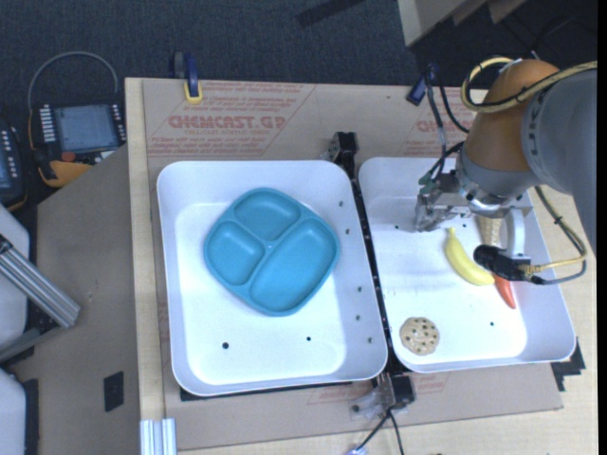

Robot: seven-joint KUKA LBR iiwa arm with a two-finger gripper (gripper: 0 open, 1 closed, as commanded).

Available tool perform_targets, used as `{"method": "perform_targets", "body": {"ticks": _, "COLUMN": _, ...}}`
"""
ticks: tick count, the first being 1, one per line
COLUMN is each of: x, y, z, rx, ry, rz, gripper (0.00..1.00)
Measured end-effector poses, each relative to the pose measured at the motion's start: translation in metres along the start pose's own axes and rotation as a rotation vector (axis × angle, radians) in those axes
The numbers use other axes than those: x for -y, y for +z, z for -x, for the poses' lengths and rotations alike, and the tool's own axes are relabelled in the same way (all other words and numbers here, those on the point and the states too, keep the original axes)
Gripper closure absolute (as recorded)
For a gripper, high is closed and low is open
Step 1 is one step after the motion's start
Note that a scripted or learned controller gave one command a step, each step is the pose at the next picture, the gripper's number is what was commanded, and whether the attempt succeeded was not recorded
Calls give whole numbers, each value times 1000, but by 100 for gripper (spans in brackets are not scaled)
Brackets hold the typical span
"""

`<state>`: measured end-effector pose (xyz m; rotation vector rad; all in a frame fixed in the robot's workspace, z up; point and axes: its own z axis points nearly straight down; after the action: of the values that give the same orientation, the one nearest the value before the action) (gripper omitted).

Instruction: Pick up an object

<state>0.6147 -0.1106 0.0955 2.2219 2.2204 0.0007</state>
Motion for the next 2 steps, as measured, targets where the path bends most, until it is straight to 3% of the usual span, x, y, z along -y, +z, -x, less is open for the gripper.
{"method": "perform_targets", "body": {"ticks": 2, "x": -6, "y": -108, "z": -2, "rx": 2, "ry": -2, "rz": 6, "gripper": 100}}
